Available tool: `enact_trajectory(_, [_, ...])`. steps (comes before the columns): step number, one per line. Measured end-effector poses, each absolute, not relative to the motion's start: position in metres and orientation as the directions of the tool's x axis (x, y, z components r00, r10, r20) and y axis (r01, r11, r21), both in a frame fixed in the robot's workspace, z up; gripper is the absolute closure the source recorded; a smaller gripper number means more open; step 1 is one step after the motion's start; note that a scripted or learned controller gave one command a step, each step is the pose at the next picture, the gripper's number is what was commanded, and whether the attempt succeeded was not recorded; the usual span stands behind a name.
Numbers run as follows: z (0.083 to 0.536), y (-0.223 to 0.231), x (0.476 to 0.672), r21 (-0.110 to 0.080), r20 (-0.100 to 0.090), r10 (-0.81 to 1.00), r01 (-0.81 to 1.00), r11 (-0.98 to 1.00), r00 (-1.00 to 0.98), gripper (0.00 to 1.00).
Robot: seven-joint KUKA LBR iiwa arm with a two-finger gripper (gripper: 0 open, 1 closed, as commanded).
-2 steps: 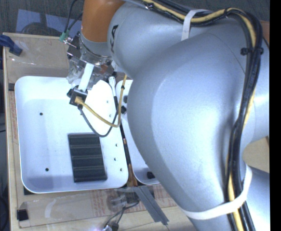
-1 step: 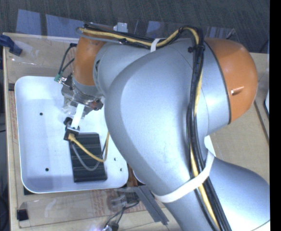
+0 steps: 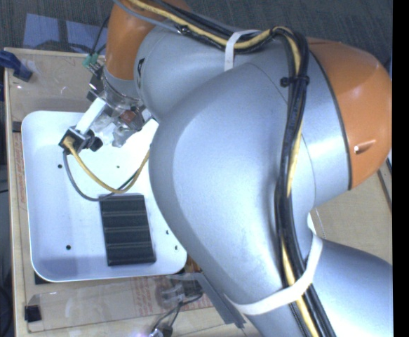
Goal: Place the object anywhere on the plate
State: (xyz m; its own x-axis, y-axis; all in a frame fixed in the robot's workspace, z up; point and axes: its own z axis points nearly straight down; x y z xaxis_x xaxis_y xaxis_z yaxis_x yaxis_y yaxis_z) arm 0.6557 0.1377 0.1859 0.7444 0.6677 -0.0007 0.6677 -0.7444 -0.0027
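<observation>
You see one white bin [image 3: 46, 209] at left. Inside it lies one dark ribbed block [image 3: 127, 229], flat near the front wall. Above it one yellow cable [image 3: 102, 184] loops down from the gripper [image 3: 109, 128]; you cannot tell its opening. One grey arm [image 3: 260, 174] covers the right.

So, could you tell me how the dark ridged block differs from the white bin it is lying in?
The block is dark grey or black, while the bin is white. The block's top is ribbed with parallel ridges; the bin's floor is smooth, with a few small dark dots. The block is far smaller, covering just a patch of the bin's floor near its lower edge. Both are roughly rectangular with rounded corners.
</observation>
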Motion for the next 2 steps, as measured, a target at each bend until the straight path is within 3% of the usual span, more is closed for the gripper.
enact_trajectory(1, [0.244,0.151,0.650,-0.003,-0.001,0.694,0.694,-0.720,0.720,1.00])
enact_trajectory(2, [0.179,0.108,0.651,-0.007,-0.003,0.880,0.880,-0.475,0.475,1.00])
